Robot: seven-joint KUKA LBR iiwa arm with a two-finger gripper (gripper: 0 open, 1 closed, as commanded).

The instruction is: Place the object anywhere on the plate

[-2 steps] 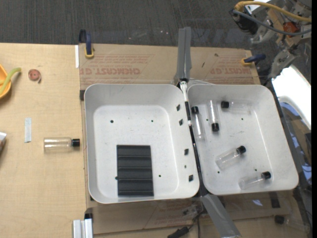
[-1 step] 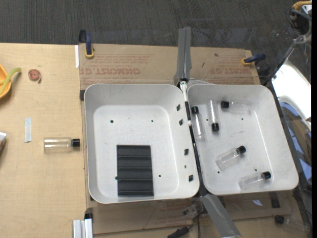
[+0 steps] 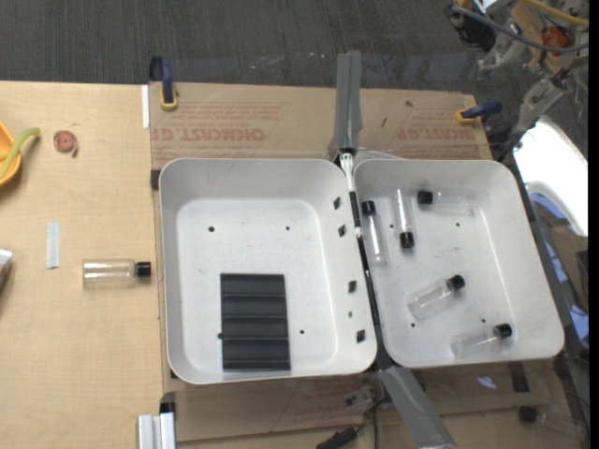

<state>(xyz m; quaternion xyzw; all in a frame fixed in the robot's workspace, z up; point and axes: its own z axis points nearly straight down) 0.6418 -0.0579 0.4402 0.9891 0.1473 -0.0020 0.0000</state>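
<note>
A black ridged plate (image 3: 253, 323) lies flat in the left bin (image 3: 187, 251), near its front edge. The right bin (image 3: 510, 251) holds several clear vials with black caps. One vial (image 3: 371, 230) lies along the bin's left wall, and another (image 3: 402, 215) lies just beside it. A third vial (image 3: 443, 197) sits near the back. Toward the front lie two more, one (image 3: 433, 296) in the middle and one (image 3: 477, 341) by the front right corner. Nothing rests on the plate.
On the wooden bench left of the bins lies a loose clear vial (image 3: 110, 270), along with a small white strip (image 3: 52, 246) and an orange object (image 3: 7, 152) at the edge. Blue clamps (image 3: 161, 80) hold the cardboard. Cables and hardware (image 3: 519, 17) crowd the top right.
</note>
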